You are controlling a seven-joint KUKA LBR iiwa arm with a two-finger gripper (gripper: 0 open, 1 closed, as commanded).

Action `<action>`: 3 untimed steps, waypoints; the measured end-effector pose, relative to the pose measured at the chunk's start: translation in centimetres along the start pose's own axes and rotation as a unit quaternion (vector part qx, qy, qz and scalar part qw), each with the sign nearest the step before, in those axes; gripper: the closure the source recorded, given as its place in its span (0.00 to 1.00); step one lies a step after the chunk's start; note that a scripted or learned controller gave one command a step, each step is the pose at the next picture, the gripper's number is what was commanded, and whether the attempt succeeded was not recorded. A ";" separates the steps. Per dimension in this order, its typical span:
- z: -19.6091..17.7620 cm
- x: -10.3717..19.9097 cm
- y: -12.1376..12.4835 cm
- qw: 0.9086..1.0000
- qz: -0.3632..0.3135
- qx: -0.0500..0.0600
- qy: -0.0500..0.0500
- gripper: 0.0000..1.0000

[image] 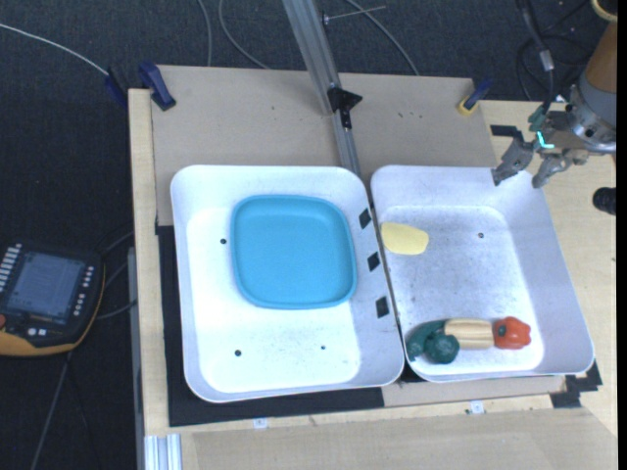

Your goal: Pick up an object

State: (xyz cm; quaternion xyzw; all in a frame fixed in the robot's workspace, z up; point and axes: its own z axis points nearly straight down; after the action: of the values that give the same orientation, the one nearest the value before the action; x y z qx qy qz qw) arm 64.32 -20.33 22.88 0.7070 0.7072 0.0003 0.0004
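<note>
objects to pick sit in the right bin (549, 253): a yellow piece (405, 239) near its upper left corner, just inside the left wall, and three things bunched along the near wall, a dark green lump (434, 345), a tan stick-shaped piece (468, 333) and a red piece (511, 333). you can see green touches tan and tan touches red; what each one really is stays too small and blurry to call. the left bin (196, 262) holds a blue square plate (294, 251), lying flat, well apart from the rest. the gripper (524, 169) hangs over the right bin's far right rim, its two fingers spread apart with nothing between them, well apart from every object. the arm is cut off at the frame's right edge, so you get just the wrist. a handheld screen unit (44, 297) lies on the floor at left, partly cropped.
</note>
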 end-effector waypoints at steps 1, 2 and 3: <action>0.0 0.0 0.0 1.000 0.000 0.000 0.000 0.00; 5.5 -0.6 0.7 1.000 0.000 0.003 0.001 0.00; 11.3 0.1 1.2 1.000 0.000 0.003 0.001 0.00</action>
State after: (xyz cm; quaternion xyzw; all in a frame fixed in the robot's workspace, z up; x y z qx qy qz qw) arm 65.56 -20.19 11.56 0.7068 0.7074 -0.0011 -0.0020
